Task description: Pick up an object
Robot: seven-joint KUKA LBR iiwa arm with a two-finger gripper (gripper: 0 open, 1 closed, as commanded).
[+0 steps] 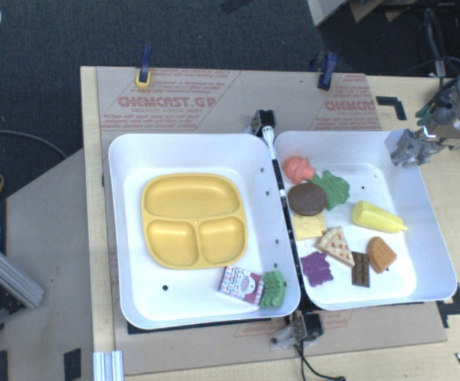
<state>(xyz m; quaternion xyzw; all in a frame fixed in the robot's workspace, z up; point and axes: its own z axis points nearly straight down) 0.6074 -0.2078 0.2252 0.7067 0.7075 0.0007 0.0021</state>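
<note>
While poised at right edge of frame, grey two-finger gripper (pixel 408 148): grip state impossible to tell. Smooth yellow plastic toy lemon-shaped piece (pixel 377 217): probably light, rigid, slippery; best pinched across narrow middle.

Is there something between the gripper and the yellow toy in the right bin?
Nothing visible. The gripper hovers over the right bin's upper right corner; only bare white floor separates it from the yellow toy.

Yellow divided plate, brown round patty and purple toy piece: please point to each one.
yellow divided plate (pixel 192 194), camera view, large top compartment.
brown round patty (pixel 307 199), camera view, centre of its top.
purple toy piece (pixel 318 268), camera view, its middle.
</note>
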